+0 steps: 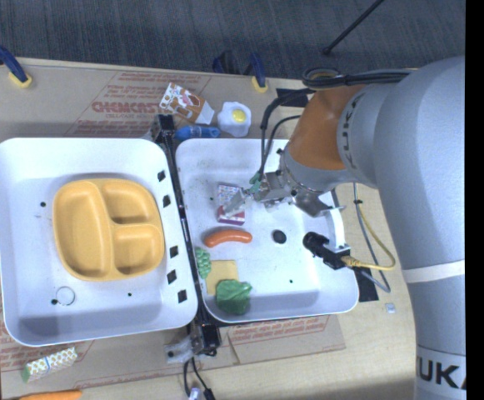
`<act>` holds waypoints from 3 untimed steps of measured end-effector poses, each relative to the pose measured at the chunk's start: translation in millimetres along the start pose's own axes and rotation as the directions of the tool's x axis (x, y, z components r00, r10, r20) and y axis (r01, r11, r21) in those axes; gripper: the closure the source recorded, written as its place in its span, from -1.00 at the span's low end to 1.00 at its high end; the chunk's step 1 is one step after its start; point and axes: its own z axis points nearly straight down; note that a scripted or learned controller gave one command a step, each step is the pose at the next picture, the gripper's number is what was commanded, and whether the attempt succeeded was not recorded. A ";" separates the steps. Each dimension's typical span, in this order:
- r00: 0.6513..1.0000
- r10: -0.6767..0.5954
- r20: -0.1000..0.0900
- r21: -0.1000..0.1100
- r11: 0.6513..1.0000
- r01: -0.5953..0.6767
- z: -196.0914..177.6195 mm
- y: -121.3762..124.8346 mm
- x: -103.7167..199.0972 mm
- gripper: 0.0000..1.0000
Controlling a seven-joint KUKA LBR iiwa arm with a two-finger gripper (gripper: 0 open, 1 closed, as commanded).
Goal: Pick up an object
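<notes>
Gripper (pixel 246 194) sits at the packet (pixel 231 204), above the sausage (pixel 227 237); finger state cannot be told; advise centring squarely over packet before lifting.

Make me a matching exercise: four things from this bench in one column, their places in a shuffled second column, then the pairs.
Things:
1. yellow divided tray
2. orange sausage
3. green leafy toy
4. white and yellow egg toy

Places:
A. on the cardboard above the bins
B. near corner of the right bin
C. in the left bin
D. middle of the right bin, below the small packet

Pairs: 1-C, 2-D, 3-B, 4-A
</notes>
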 end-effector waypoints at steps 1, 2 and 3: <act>0.999 -0.044 -0.001 0.005 0.999 0.044 14.3 26.9 40.6 -1.00; 0.999 -0.049 0.000 0.006 0.999 0.049 4.2 27.0 40.1 1.00; 0.999 -0.052 -0.001 0.006 0.999 0.052 -86.4 -37.7 94.3 1.00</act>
